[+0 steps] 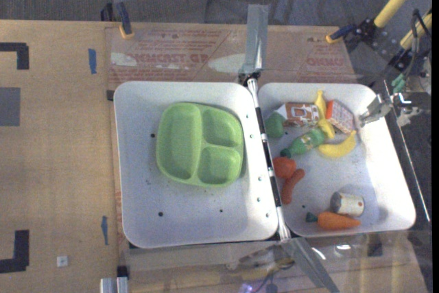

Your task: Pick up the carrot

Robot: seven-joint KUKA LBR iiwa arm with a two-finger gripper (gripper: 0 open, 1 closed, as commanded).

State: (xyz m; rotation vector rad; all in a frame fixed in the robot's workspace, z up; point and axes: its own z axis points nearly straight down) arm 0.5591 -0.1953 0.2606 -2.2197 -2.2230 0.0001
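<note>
The carrot [334, 220] was seen lying on its side near the front edge of the right bin [394, 168], its green top pointing left toward the divider between the bins. Just behind it, a small tin can [348, 203] lay tipped over, close to the carrot but whether touching could not be told. Farther back in the same bin, a red sausage [292, 184] and a red tomato-like piece [284, 166] were found beside the left wall, with a green bottle [306, 141], a banana [337, 145], a small printed box [300, 114] and a green rounded fruit [275, 124] clustered toward the rear. The claw [376, 110] was located at the rear right of that bin, above the rim and well apart from the carrot; nothing was seen between its fingers, and how wide they stood could not be told. In the left bin [137, 202] a green divided plate [201, 143] was set. Both bins were carried by the counter [55, 147].
</note>
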